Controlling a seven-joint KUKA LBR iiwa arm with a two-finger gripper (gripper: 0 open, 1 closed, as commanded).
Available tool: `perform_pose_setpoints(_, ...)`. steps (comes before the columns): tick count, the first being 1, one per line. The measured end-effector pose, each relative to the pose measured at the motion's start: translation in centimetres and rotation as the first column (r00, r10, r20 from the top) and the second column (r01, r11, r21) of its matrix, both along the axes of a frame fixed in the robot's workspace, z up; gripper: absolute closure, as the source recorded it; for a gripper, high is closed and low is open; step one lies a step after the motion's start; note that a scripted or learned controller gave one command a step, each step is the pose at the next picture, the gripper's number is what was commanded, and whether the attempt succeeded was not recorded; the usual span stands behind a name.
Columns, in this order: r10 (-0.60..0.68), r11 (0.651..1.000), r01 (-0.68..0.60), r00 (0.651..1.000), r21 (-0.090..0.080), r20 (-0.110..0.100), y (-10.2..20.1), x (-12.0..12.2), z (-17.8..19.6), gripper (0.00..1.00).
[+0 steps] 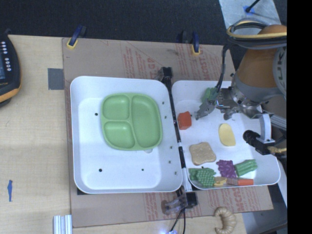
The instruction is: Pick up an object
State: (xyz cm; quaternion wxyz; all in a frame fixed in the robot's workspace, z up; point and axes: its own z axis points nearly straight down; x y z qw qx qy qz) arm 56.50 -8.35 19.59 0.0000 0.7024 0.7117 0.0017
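Observation:
My gripper (214, 114) hangs over the upper part of the right bin (192, 89), open, with bare white floor between its fingers. A small green piece (210, 93) lies just behind it, partly hidden by the wrist. An orange-red block (184, 120) sits to its left, near the bin's left wall. A yellow piece (226, 134) lies just below the gripper. Further forward are a slice of toast (202, 153), purple grapes (225, 167), a bumpy green vegetable (202, 177), another green piece (245, 166) and a carrot (239, 182).
The left bin (83, 130) holds a green divided plate (131, 121). A black divider (174, 130) runs between the bins. A brown curled toy (225, 220) lies on the bench in front. A black handset (7, 67) sits at the far left.

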Motion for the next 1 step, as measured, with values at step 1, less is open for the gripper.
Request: perform_pose_setpoints(1,-0.012,1.0,0.012,1.0,-0.002,-0.013,-3.12,-5.17,-3.98,0.0)
